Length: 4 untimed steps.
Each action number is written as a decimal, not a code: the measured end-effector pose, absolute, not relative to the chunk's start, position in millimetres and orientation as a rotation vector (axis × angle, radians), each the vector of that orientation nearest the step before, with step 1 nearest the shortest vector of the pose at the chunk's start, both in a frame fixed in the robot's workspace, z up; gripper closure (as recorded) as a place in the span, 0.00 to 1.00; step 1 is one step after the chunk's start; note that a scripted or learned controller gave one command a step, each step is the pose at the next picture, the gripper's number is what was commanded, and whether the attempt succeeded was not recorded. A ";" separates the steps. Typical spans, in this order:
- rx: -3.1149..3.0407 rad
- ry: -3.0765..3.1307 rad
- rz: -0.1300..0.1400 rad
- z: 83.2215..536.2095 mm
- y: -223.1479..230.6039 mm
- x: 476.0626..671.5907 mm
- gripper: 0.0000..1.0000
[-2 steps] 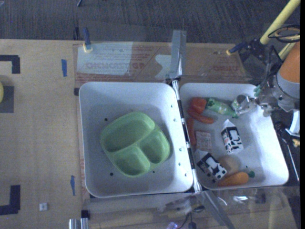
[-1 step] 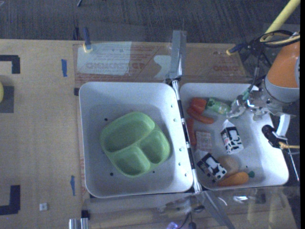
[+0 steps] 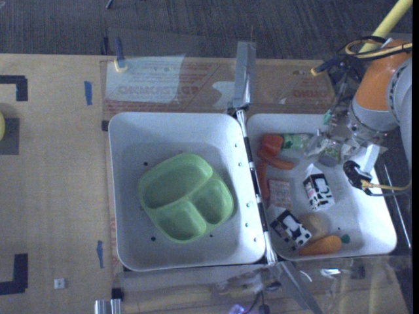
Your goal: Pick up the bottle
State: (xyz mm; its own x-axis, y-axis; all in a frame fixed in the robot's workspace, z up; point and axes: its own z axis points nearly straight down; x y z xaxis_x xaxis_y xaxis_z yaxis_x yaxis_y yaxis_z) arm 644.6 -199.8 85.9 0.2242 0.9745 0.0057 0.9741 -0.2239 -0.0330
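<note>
A small clear bottle with a greenish tint point(image 3: 329, 152) shows at the back of the right bin point(image 3: 380, 237), directly under my gripper point(image 3: 332, 142). The gripper hangs from the grey wrist with the orange band and reaches in from the right. It sits low over the bottle and hides part of it. I cannot make out whether the bottle rests on the bin floor or is lifted off it.
The right bin also holds a red and orange toy point(image 3: 272, 148), a green packet point(image 3: 296, 140), a small label card point(image 3: 280, 191), two cow-patterned cartons point(image 3: 319, 191) point(image 3: 291, 229) and a carrot point(image 3: 321, 245). A green divided plate point(image 3: 185, 196) lies in the left bin point(image 3: 131, 136).
</note>
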 end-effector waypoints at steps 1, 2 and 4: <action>-2.442 -1.977 -0.001 85.8 -178.9 610.5 0.00; -2.445 -1.969 0.001 94.7 -155.3 592.7 0.00; -2.991 -0.959 0.003 164.2 -151.7 599.9 0.00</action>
